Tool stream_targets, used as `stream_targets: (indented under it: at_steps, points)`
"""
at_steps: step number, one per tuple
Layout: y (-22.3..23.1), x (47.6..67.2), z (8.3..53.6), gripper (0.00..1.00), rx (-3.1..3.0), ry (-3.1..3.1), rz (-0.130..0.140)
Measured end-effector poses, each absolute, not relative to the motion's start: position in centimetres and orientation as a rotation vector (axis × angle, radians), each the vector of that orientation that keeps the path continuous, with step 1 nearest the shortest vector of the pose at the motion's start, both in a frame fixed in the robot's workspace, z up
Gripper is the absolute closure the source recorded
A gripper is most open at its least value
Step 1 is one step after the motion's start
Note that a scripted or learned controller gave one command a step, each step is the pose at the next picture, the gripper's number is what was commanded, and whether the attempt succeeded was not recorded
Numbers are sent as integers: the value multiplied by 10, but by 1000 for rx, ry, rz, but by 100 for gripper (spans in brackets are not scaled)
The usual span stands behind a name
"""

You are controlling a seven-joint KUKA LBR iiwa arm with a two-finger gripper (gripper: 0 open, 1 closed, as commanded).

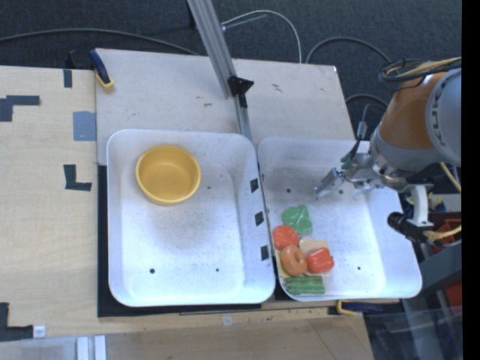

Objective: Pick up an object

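Over the right bin [390,276], arm [416,118] angled leftward, gripper [324,187] low

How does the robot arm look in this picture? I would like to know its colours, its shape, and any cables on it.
The arm is thick and rounded, grey, with a wide orange band above the wrist. It ends in a small metallic gripper of grey and silver parts, with a little green detail near its base. Thin cables, some yellow, run along the arm at its right side.

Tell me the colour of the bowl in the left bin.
Yellow; the bowl shows plainly in the camera view.
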State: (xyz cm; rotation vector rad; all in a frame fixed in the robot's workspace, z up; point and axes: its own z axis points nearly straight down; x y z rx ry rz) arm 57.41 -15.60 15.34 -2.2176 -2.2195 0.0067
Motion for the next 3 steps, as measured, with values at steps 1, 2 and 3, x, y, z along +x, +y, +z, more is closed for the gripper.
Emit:
stream_targets:
  at_steps: [1, 2, 3]
  points:
    - [-159, 580, 92, 0, -2217, -2220, 7]
    - [-158, 580, 89, 0, -2220, -2223, 2]
    - [-158, 580, 99, 100, -2218, -2223, 2]
